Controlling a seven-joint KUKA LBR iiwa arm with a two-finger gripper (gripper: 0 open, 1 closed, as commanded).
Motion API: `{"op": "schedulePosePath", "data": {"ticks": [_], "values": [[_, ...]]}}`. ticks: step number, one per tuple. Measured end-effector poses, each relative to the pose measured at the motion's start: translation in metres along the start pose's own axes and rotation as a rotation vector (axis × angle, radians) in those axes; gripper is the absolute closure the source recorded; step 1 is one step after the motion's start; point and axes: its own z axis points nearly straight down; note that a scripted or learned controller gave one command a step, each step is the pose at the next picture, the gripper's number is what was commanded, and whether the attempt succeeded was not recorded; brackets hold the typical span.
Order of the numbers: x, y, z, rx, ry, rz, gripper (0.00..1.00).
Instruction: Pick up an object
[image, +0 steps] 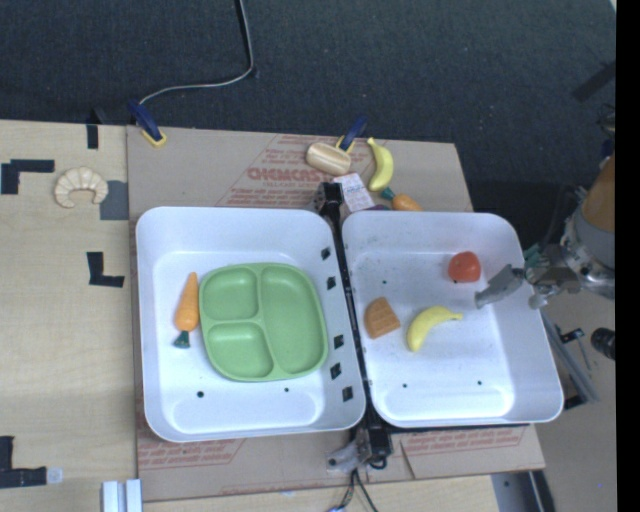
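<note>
In the right bin (520, 400) lie a red tomato (464, 266), a yellow banana (430, 325) and an orange bread-like piece (381, 318). My gripper (520, 291) hangs over the right bin's right rim, just right of the tomato and up-right of the banana. Its fingers stand apart, open, with nothing between them; one grey finger (496, 288) points toward the bin's middle. An orange carrot (187, 303) lies in the left bin (170, 400), beside a green divided plate (264, 321).
Behind the bins, on the cardboard, sit a tan roll (328, 157), a second banana (380, 165), a small white packet (352, 190) and blue clamps (147, 123). A croissant (82, 186) lies far left on the bench. The bins' shared rims (343, 300) run down the middle.
</note>
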Motion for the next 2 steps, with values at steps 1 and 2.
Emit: {"op": "schedulePosePath", "data": {"ticks": [1,2], "values": [[0.073,0.069,0.063,0.001,0.002,-0.002,0.0],[0.101,0.037,0.124,-0.013,-0.002,0.001,0.0]]}}
